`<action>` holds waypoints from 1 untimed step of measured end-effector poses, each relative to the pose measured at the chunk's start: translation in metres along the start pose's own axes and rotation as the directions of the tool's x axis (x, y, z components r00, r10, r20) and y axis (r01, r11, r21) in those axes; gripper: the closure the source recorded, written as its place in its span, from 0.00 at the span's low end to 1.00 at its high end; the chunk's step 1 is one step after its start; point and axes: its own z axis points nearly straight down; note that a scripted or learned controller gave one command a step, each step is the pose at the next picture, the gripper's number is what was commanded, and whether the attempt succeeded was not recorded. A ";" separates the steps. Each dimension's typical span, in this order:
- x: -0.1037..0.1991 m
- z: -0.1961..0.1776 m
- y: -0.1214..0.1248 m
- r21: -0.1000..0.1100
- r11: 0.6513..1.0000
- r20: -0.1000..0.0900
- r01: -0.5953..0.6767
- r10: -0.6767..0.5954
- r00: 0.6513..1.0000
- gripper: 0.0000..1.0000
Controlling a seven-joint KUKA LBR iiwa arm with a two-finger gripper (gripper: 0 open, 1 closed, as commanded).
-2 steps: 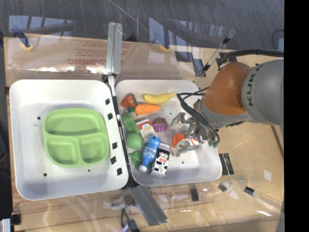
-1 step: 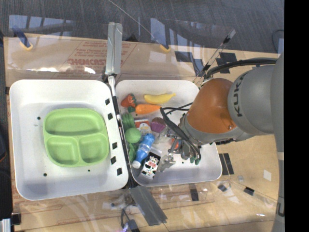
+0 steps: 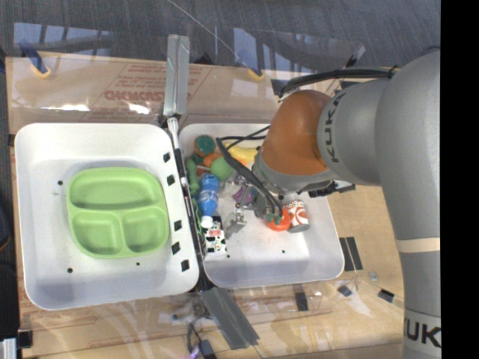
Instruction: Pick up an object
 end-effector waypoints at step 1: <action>-0.010 -0.018 -0.005 0.010 0.925 0.007 0.379 -0.379 0.925 0.00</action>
